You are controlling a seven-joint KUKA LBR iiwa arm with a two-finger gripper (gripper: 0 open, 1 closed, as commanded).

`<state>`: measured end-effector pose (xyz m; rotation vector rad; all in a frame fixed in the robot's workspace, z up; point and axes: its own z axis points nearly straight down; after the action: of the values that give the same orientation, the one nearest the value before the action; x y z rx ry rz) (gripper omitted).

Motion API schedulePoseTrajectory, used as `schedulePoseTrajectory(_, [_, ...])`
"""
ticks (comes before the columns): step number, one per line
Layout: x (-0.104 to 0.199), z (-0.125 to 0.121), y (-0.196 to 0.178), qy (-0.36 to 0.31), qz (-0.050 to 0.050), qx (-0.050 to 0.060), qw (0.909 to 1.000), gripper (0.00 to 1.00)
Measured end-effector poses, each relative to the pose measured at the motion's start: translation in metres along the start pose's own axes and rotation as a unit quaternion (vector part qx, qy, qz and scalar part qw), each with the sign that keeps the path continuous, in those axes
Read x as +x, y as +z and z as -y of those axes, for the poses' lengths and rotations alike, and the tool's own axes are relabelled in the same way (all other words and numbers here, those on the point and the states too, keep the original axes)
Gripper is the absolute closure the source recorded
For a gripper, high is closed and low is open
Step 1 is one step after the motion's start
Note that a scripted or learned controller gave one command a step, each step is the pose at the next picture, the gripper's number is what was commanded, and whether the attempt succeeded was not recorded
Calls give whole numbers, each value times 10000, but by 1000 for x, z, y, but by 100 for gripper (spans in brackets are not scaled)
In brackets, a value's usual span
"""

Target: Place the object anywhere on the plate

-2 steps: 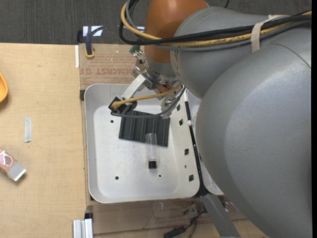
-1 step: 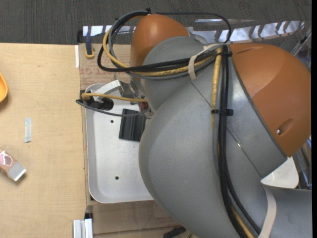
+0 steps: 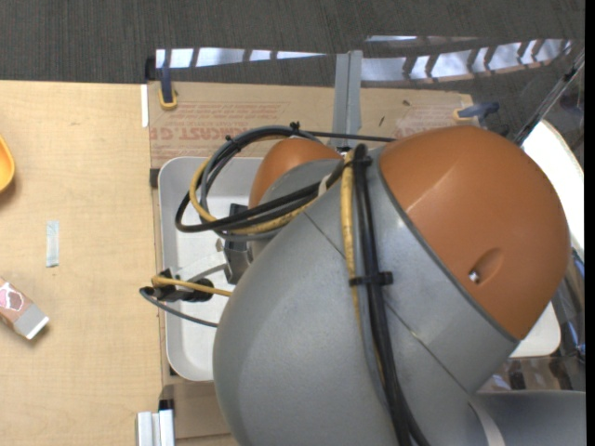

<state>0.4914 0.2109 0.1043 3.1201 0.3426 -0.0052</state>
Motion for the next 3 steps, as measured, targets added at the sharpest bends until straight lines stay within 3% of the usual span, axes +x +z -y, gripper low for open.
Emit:
schedulePoseTrajectory(1, [40, 8, 14, -2466, 14, 1, 9691, 0])
schedulePoseTrajectory(2, [-11, 19, 14, -1428, 19, 1, 9898, 0])
schedulePoseTrajectory(3, [-12, 18, 6, -1434, 47, -8, 9897, 100])
